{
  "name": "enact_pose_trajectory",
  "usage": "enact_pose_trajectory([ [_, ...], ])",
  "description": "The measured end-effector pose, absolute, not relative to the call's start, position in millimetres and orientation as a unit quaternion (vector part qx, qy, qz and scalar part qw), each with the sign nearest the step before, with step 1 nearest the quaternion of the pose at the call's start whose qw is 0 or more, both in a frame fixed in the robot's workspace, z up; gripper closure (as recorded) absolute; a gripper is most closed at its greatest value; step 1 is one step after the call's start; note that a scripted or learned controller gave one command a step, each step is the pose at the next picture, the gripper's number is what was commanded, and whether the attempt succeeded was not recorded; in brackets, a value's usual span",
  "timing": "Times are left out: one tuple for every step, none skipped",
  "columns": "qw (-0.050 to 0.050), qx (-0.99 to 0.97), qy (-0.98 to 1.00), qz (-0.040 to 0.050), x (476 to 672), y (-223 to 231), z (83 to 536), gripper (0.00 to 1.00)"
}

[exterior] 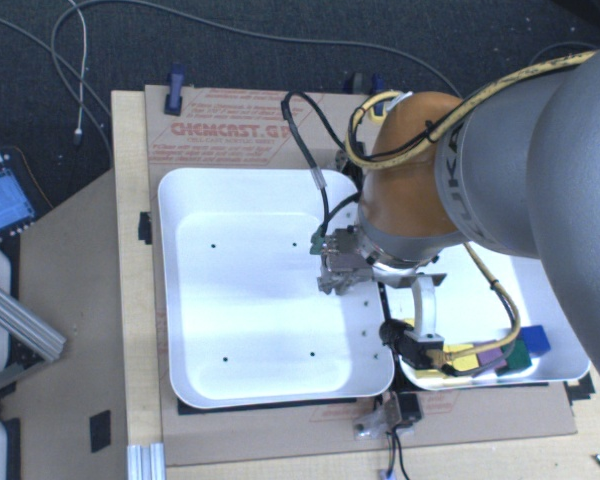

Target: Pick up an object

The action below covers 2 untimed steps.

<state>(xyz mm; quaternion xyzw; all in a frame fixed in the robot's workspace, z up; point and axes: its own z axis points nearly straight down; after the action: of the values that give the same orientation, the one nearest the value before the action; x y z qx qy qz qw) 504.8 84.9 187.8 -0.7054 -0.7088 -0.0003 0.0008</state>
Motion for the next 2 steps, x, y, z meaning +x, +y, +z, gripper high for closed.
enact_pose_trajectory([
  [0.0,-0.707,-0.707,-0.0001,505.4,82.3,187.8,0.0],
  [-0.001,-0.709,-0.705,0.0002,603.7,15.9,187.6,0.0],
])
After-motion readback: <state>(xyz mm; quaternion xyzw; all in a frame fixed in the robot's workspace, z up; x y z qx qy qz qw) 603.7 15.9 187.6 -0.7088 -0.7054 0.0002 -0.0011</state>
